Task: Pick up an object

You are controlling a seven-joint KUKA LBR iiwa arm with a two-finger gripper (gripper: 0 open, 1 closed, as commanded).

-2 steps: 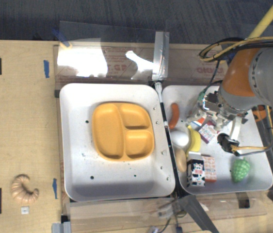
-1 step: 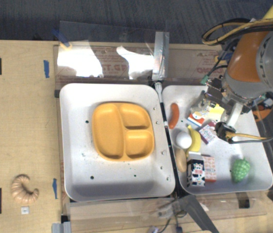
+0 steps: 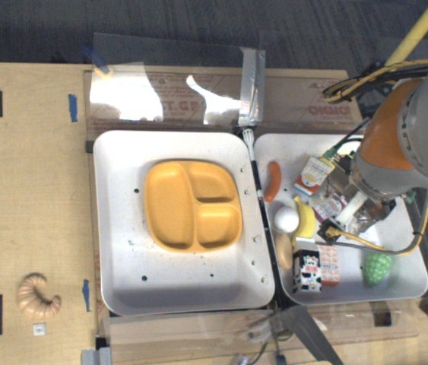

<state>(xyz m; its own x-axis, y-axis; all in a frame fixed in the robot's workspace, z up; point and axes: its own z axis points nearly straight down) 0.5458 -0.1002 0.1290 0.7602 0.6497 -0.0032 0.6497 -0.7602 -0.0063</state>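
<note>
Hovering low at right of frame, the gripper [image 3: 334, 225] reaches among clutter in the right bin [image 3: 415, 280]; finger state unclear. Next: closing on the yellow item [image 3: 305, 220].

Faint red lettering is showing on the cardboard strip [image 3: 198, 105] behind the two bins, but glare and blur are leaving it unreadable. Small cartons in the right bin [image 3: 419, 280], among them a cow-patterned carton [image 3: 309, 271], are carrying printed graphics, too small for any words to be made out.
</note>
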